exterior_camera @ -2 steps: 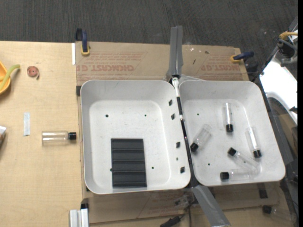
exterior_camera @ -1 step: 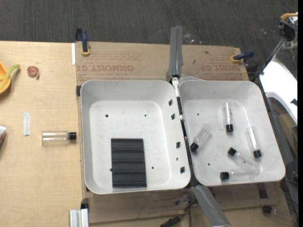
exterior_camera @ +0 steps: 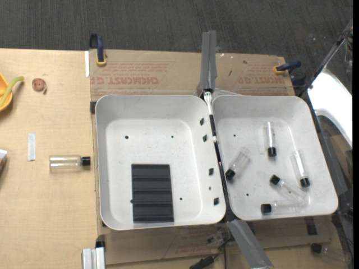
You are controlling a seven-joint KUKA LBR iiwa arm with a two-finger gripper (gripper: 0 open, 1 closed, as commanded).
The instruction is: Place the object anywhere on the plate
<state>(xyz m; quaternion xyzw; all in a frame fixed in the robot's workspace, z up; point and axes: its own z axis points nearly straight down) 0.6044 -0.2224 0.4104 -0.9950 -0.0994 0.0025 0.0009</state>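
Nothing is picked yet: seemingly five vials (exterior_camera: 271, 139) lie in the right bin (exterior_camera: 314, 122). One must be grasped and carried to the plate (exterior_camera: 151, 192) — the claw's state cannot be told.

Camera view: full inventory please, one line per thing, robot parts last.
white bins: 2, white, side by side mid-bench; left bin, right bin
ridged plate: 1, black, flat in the left bin, near its front edge
capped vials: 5, clear with black caps, scattered in the right bin, e.g.
loose vial: 1, clear with black cap, lying on the wooden bench left of the bins
cardboard sheet: 1, brown, under the bins
clamps: 2, blue and orange, at the cardboard's back corners
small disc: 1, reddish, far left of bench
robot arm part: white, at the right edge; tool state cannot be told
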